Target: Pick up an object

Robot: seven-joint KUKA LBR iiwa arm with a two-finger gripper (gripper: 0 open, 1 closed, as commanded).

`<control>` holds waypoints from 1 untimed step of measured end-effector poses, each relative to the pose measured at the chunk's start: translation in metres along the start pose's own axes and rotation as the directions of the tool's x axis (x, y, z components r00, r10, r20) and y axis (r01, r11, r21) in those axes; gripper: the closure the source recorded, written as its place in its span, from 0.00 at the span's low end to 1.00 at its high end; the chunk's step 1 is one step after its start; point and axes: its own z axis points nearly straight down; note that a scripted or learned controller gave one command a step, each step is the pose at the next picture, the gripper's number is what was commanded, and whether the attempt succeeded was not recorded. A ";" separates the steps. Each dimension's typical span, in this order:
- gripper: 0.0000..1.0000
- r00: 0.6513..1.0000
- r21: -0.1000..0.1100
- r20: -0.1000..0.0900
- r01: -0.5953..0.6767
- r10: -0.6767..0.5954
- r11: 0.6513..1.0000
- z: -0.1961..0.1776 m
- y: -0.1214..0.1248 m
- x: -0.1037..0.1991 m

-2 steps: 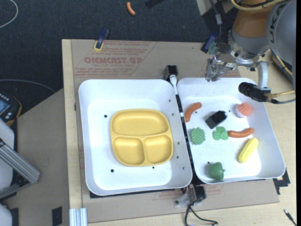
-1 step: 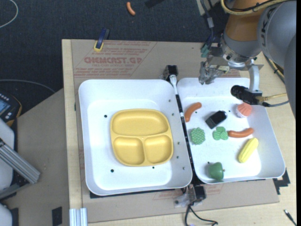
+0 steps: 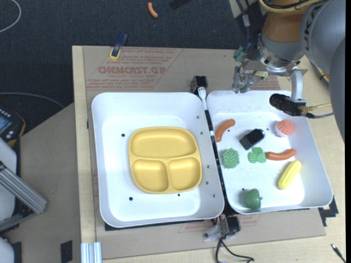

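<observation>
From above, the right white plastic bin (image 3: 318, 171) on the counter (image 3: 82, 147) holds small toy foods spread loosely: an orange sausage (image 3: 224, 129), a black block (image 3: 252, 138), two green leafy pieces (image 3: 231, 158), a yellow corn cob (image 3: 289, 174) near the right rim and a green pepper (image 3: 252, 199) by the front edge. The left white bin (image 3: 107, 147) carries a yellow divided plate (image 3: 164, 159) with bare floor all round. The end effector (image 3: 244, 83) hangs above the right bin's far left corner, holding nothing; its spread I cannot tell.
</observation>
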 end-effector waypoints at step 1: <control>1.00 1.000 0.005 -0.001 -0.001 0.001 1.000 0.002 -0.007 0.008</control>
